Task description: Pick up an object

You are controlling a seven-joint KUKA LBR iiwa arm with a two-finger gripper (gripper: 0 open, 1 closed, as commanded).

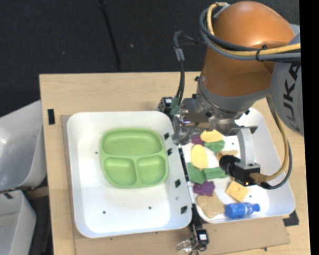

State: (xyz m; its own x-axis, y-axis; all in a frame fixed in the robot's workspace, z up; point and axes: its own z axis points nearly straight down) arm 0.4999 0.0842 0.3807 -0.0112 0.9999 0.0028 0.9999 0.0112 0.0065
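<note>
Bench (55,94): light wood top, seen at a slant from above. Directly on it, two shallow white bins side by side, their inner edges touching along the middle.

Left bin (86,207): white, rounded corners; it takes up most of the left half of the bench.

Right bin (276,196): white, partly hidden beneath the arm; its near corner reaches the front edge of the bench.

Grey arm (290,92), glossy orange band (240,47), yellow-black cables (277,169), possibly "KU" lettering.
</note>
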